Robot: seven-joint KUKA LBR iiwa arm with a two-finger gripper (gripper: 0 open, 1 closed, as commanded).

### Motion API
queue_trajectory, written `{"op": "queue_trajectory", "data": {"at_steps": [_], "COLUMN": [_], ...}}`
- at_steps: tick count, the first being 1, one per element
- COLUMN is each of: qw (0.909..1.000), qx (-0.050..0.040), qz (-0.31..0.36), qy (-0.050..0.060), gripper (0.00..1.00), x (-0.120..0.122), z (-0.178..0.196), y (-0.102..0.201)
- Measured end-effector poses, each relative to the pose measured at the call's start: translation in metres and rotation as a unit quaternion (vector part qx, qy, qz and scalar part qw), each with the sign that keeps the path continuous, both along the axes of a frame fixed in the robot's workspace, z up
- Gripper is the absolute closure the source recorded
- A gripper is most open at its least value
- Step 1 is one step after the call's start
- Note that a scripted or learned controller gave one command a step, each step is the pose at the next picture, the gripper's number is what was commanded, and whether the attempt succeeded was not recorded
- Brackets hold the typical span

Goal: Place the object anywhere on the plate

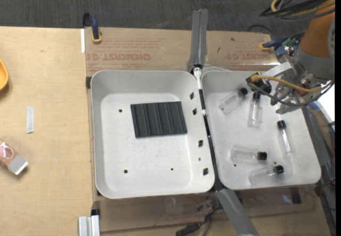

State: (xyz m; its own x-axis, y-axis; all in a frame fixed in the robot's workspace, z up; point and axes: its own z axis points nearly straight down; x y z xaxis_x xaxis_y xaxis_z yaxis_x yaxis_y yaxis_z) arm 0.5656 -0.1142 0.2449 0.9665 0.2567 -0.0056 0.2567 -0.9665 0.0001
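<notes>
Two shallow white bins lie side by side on the bench. The left bin [106, 123] holds a single dark ribbed plate [159, 119], set a little toward that bin's far side. The right bin [309, 173] holds five clear vials with black caps: one [231, 101] in the far corner nearest the plate, one [254, 111] just beyond it, one [284, 136] toward the bin's outer side, and two near the front edge — one [247, 155] lying across, another [266, 174] closest to the rim.

The gripper [290, 91] hangs over the far outer part of the right bin, well apart from the plate, with the arm's orange band [318, 35] above it. Whether its fingers are spread or closed cannot be told; cables and hardware obscure them. The two far vials lie between gripper and plate — the second of them is nearest the tool. No vial touches the plate.
</notes>
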Motion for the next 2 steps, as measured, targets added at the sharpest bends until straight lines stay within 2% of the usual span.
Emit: {"op": "queue_trajectory", "data": {"at_steps": [1, 2], "qw": [1.0000, 0.9991], "qx": [0.0002, 0.0004], "qz": [0.002, 0.042], "qy": [0.000, -0.001], "gripper": [1.00, 1.00], "x": [0.036, 0.077], "z": [-0.034, -0.054], "y": [0.073, 0.142]}}
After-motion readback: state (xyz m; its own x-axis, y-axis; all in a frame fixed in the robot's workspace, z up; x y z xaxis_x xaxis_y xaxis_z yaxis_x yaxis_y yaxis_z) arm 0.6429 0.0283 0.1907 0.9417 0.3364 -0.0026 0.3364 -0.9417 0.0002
